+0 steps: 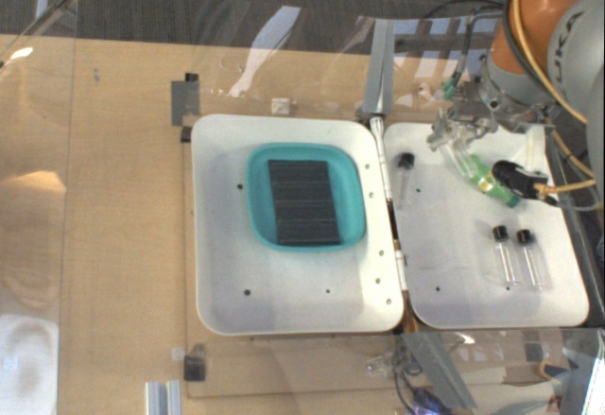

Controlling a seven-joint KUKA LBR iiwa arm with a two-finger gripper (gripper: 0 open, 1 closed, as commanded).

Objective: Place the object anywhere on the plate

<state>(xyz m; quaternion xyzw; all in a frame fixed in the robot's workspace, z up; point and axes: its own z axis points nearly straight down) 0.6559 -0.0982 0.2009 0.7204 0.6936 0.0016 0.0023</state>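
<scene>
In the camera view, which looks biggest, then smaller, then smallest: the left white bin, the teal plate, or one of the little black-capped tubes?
1. Left white bin
2. Teal plate, lying inside that bin
3. Black-capped tube; its neighbour looks the same size.

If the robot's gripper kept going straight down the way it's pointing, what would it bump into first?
Probably the green-capped vial lying just under the gripper in the right bin, though depth is hard to judge from above.

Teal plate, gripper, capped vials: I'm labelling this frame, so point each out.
Teal plate (352, 184): camera view, bare right rim.
Gripper (452, 141): camera view, between fingertips.
Capped vials (508, 264): camera view, left vial's glass body.
</scene>
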